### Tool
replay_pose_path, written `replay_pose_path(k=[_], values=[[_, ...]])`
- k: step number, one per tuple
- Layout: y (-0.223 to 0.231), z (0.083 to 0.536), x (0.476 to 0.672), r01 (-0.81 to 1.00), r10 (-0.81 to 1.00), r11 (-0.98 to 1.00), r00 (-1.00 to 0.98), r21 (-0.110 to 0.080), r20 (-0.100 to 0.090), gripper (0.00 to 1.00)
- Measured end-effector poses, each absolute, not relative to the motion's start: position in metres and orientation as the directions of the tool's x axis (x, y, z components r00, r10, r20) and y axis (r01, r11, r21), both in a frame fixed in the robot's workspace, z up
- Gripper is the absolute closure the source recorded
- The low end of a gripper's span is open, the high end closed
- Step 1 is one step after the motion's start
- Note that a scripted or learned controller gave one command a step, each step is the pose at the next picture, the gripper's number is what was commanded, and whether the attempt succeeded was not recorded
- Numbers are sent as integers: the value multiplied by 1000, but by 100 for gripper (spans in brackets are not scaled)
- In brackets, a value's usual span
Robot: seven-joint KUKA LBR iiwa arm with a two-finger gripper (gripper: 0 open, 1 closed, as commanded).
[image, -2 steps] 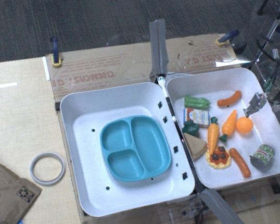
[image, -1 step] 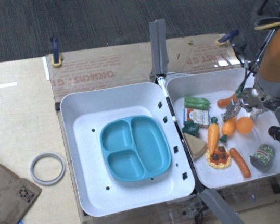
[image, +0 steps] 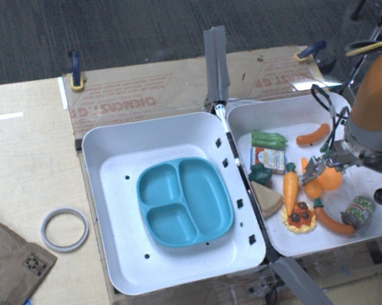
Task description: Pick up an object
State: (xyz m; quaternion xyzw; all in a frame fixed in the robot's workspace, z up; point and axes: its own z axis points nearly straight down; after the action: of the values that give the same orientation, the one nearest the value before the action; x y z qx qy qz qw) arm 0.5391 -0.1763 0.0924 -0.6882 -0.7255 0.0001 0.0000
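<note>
The right bin holds several toy foods. Among them are a carrot, a small pizza, a green packet, an orange sausage, a tan bread wedge, a second orange sausage and a green-labelled can. My gripper hangs low over the middle of this bin. It sits just above and left of a round orange fruit, to the right of the carrot. Whether it touches the fruit is unclear.
The left bin carries a teal divided plate. On the bench to the left lie a grey tape ring and a brown cardboard box. The arm's grey body with its orange band covers the right bin's right edge.
</note>
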Motion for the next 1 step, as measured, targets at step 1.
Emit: replay_pose_path(k=[1], values=[[-177,103,540,999,999,49,-49,2,-1,100]])
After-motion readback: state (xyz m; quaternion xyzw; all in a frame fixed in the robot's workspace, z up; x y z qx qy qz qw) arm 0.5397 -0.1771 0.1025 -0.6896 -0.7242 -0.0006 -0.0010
